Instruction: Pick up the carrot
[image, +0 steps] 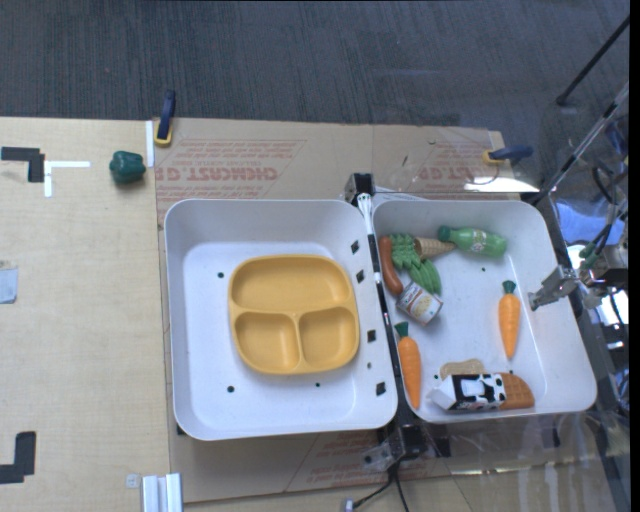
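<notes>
Gripper (548, 296) at right wall of right bin (560, 400), low over rim; finger state not discernible. Carrot (510, 318) just left of gripper, lying lengthwise on bin floor, untouched. Second carrot (409, 362) farther left, against left wall. Green bottle (474, 240) up-left of gripper. Yellow divided plate (294, 313) in left bin (190, 330), well left.

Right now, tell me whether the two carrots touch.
Apart. The camera view shows bare white bin floor between the carrot by the divider and the one further right.
</notes>
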